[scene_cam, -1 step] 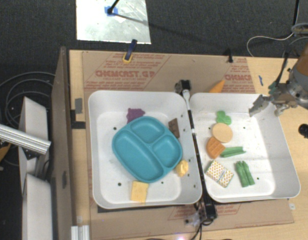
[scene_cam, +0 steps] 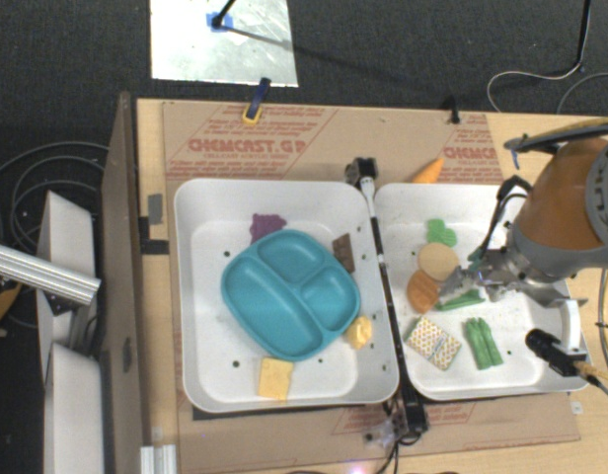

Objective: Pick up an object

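Green strip (scene_cam: 460, 302) lies under the fingers (scene_cam: 469, 282) in the right bin (scene_cam: 541, 378); their spread cannot be told.

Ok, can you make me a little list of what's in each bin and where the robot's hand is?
left bin: teal divided plate, purple toy, brown block, yellow piece, yellow square
right bin: green toy, tan round piece, orange-brown round piece, patterned square, green bundle, green stick
hand: low over the right bin, by the round pieces and green stick
holding something: cannot tell
outside the bins: orange piece on the cardboard behind the right bin
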Controlling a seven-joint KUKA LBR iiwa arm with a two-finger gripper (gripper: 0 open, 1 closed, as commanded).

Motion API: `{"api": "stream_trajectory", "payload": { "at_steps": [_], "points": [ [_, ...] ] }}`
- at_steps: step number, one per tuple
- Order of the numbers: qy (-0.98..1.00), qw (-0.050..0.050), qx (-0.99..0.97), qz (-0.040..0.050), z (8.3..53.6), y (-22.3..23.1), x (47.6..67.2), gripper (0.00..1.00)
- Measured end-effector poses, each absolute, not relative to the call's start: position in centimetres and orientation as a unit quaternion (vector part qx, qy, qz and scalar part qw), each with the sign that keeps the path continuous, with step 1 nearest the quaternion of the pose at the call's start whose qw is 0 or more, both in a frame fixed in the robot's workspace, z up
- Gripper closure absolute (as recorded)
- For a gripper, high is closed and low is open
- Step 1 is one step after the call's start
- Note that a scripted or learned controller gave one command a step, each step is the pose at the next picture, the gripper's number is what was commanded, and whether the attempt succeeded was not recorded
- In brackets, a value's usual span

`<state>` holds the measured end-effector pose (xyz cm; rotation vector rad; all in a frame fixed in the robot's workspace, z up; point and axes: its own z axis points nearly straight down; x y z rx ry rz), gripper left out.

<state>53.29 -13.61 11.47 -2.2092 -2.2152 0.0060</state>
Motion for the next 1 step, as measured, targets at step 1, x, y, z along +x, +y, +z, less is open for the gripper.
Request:
{"api": "stream_trajectory", "payload": {
  "at_steps": [1],
  "points": [
    [-0.706,0.001,-0.708,0.0,8.32,-14.56,48.47,0.0]
  ]
}}
